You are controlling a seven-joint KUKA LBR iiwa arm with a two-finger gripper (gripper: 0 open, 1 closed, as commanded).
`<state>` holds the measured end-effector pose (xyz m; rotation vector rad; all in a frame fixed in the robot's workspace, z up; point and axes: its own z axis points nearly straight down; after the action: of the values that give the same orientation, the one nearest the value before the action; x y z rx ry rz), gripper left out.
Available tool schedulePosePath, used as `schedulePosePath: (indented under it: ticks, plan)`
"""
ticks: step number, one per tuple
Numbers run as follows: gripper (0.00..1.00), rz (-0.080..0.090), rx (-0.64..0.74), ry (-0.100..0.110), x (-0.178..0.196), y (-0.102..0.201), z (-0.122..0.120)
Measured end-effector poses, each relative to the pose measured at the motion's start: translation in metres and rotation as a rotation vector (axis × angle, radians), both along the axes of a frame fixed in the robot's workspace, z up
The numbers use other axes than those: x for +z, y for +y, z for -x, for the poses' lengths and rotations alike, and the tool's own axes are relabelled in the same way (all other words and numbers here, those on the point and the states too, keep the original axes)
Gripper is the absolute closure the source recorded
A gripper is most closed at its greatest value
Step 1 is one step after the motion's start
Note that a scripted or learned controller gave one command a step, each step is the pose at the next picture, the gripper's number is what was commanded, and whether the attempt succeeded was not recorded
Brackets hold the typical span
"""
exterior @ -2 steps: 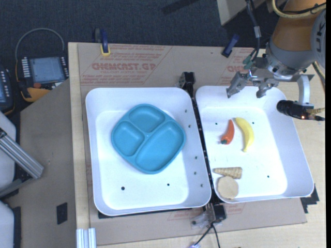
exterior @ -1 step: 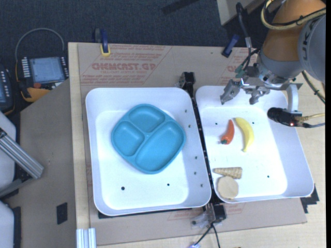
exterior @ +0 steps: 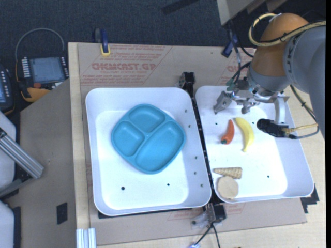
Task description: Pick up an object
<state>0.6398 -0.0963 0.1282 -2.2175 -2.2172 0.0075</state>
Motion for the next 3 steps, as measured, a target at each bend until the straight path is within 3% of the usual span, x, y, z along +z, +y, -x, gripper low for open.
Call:
schedulePosePath:
  ticks: [1, 2, 3]
  plan:
    - [0.00, 0.000, 0.000, -0.003, -0.046, 0.001, 0.001]
    - [1.00, 0.001, 0.000, -0.009, -0.032, 0.001, -0.001]
    - [1.00, 0.002, 0.000, -0.014, 0.014, -0.004, -0.008]
